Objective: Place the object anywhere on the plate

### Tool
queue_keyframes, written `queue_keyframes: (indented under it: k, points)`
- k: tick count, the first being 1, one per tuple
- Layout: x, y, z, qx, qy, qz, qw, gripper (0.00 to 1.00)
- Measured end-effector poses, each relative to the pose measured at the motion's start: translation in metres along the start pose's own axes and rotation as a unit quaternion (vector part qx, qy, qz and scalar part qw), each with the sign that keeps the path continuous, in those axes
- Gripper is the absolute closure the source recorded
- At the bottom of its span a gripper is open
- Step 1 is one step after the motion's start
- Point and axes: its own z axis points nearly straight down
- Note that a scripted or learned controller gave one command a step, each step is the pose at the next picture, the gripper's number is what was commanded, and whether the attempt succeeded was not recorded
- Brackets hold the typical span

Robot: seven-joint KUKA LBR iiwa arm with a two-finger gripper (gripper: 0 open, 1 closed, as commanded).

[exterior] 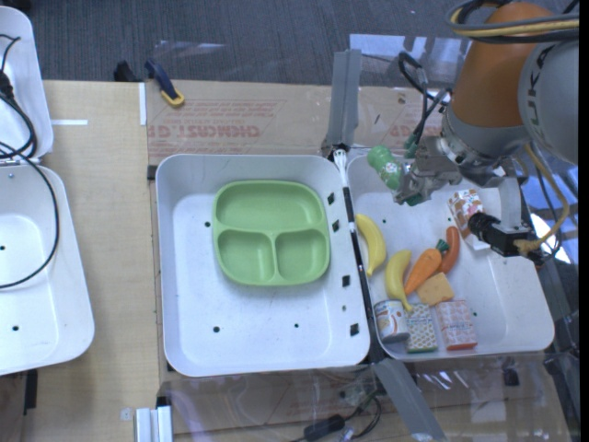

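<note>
Over the right bin (515,325), gripper (411,190) grip state unreadable near green item (381,162); risk: item never reaches plate (271,231) if unsecured.

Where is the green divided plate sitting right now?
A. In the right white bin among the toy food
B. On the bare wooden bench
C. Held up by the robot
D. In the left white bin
D: the green plate lies flat in the left bin; the toy food, like the carrot, is in the right bin.

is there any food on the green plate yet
No, the green plate in the left bin has bare compartments; the bananas lie in the right bin.
</note>
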Motion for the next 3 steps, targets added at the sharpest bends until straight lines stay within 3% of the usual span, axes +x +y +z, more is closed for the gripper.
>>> queue_keyframes:
  k: [1,2,3]
  points:
    - [0.060,-0.040,-0.003,-0.001,0.000,-0.200,0.9798,1.00]
    - [0.060,-0.040,-0.003,-0.001,0.000,-0.200,0.9798,0.00]
    - [0.111,0.003,0.024,-0.001,0.000,-0.094,0.9956,0.00]
